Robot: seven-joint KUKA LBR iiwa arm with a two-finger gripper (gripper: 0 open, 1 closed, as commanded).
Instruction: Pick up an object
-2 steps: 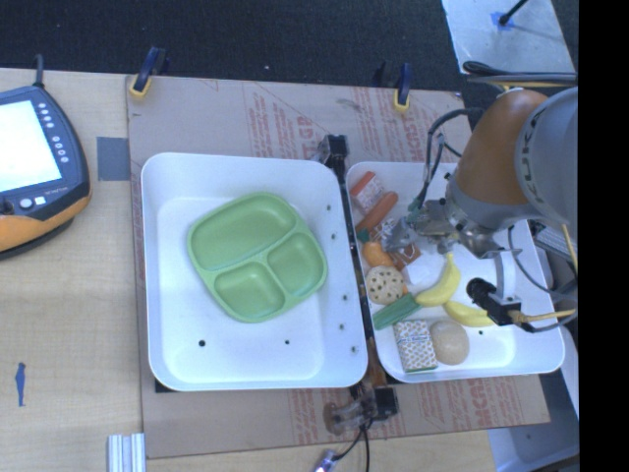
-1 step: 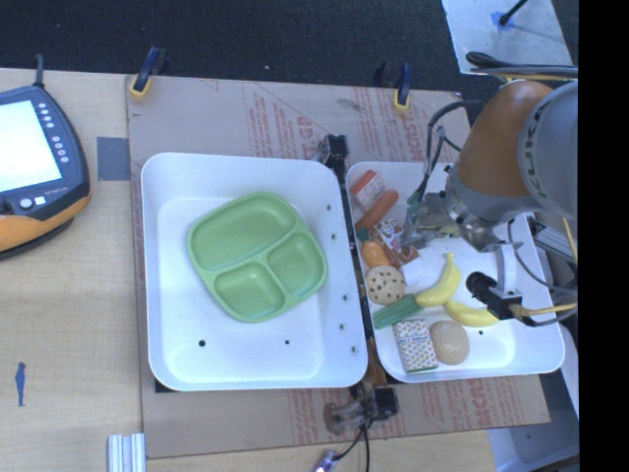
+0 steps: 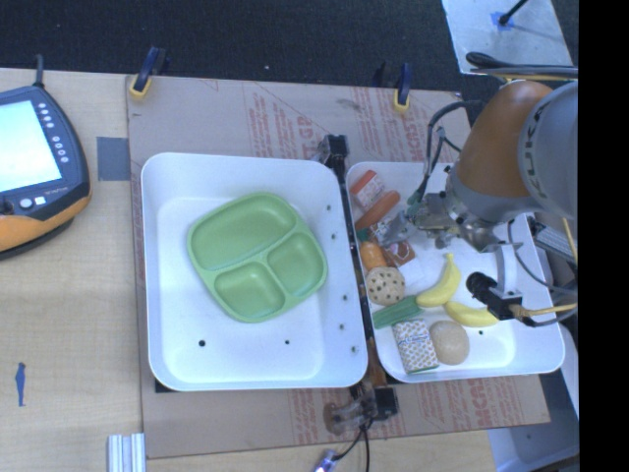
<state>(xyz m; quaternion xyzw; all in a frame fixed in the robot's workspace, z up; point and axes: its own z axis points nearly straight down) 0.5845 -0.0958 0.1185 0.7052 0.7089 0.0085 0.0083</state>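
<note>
Over the right bin [image 3: 550, 362] you find the gripper [image 3: 425, 216], low above the upper part of the toy pile, and you cannot tell from this slanted view whether it is released or clenched, because the wrist and the cables cover it. Nothing can be seen held by it. The nearest things lie just to its left: a red-orange sausage-shaped piece [image 3: 378, 210] with its long axis running diagonally up toward the gripper, and under it an orange piece [image 3: 371, 255]. Lower you count one speckled ball [image 3: 385, 285], one green stick [image 3: 396, 312], two bananas [image 3: 441, 283], one beige round piece [image 3: 450, 342] and one patterned box [image 3: 415, 346]. I judge the sausage piece is the closest candidate. Further left, the left bin [image 3: 162, 264] carries one green divided plate [image 3: 257, 256]. On the tabletop [image 3: 69, 342] at the far left rests one control pendant [image 3: 34, 170].
</note>
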